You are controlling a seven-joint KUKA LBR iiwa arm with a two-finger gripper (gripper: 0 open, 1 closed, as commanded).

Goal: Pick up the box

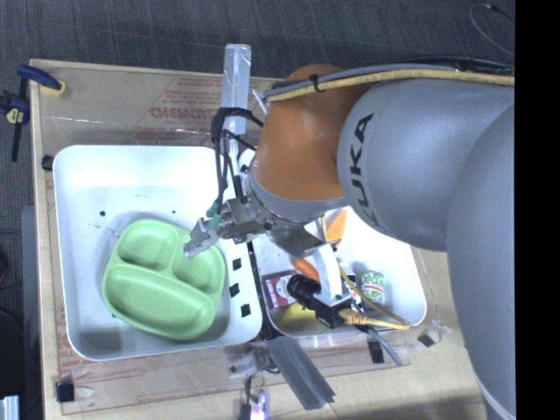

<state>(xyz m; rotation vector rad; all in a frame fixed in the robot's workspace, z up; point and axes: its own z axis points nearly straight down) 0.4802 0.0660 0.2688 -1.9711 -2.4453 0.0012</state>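
Box beside green tray, right bin | gripper over tray rim, finger spread unreadable | should swing right of tray, descend squarely.

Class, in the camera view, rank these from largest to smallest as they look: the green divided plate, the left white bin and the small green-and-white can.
1. Left white bin
2. Green divided plate
3. Green-and-white can, which looks far the smallest and is partly hidden among clutter in the right bin.
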